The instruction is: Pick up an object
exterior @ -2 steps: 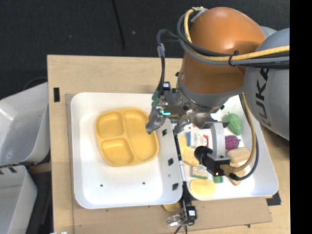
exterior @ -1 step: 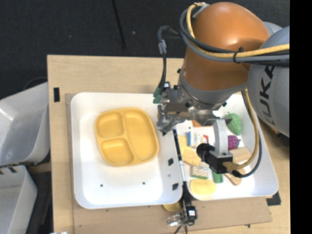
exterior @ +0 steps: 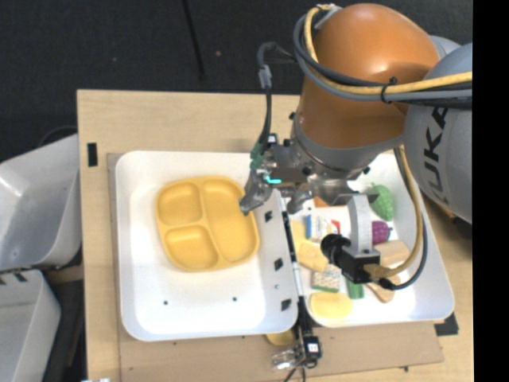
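1. Camera view: the yellow divided tray point(exterior: 208, 223) lies flat in the left bin point(exterior: 135, 293). It is judged stiff, light, smooth plastic, best taken by its raised rim.
2. Small toy foods point(exterior: 330, 273) crowd the right bin point(exterior: 429, 293). They are judged light, and some soft.
3. The hand point(exterior: 266, 188) hangs over the divide between the bins, just beside the tray's right edge. Its opening cannot be told, and nothing is seen held.
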